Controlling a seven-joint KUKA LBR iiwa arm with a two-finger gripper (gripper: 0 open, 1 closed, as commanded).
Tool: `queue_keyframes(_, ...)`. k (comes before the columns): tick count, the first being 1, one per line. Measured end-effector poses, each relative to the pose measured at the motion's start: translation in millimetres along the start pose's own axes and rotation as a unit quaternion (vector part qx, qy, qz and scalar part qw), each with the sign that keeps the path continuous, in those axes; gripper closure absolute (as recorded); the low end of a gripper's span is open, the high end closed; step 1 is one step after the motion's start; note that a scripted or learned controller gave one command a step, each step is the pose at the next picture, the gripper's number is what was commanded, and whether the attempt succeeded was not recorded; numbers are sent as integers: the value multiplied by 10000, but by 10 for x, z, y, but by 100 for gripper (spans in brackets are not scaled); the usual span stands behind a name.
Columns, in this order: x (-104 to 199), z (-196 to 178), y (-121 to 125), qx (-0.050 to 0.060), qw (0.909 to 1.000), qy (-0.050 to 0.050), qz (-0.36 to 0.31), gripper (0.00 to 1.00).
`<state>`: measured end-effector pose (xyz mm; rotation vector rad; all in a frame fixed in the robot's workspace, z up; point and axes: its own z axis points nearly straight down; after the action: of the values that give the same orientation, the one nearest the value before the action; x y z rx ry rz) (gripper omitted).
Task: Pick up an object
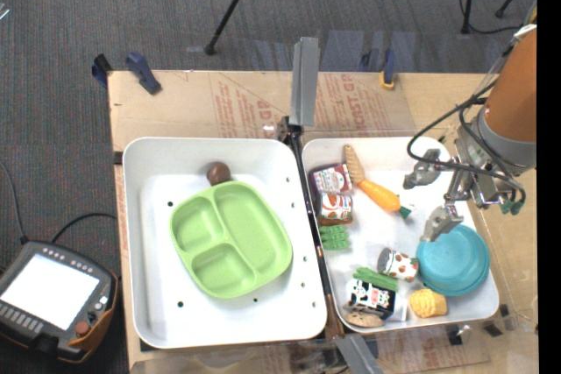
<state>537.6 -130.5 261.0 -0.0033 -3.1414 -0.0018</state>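
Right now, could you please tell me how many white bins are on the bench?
2. The left bin holds the green plate; the right bin holds the toys and the teal bowl.

Both bins (140, 188) are white. The left one holds a lime-green divided plate (230, 238) and a dark brown ball (218, 173). In the right one: an orange carrot (379, 194) with a green tip, a teal bowl (453, 259), a yellow corn piece (428, 303), and a black-and-white patterned carton (372, 297), possibly cow-print. My wrist band (519, 92) is orange. The bench (219, 105) is brown cardboard with red print.
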Motion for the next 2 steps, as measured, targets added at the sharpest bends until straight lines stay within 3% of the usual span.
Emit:
queue_keyframes(1, -420, 1071, -198, -5, 9945, 42, 1049, 0)
queue_keyframes(2, -808, 1780, 148, -7, 9924, 38, 1227, 0)
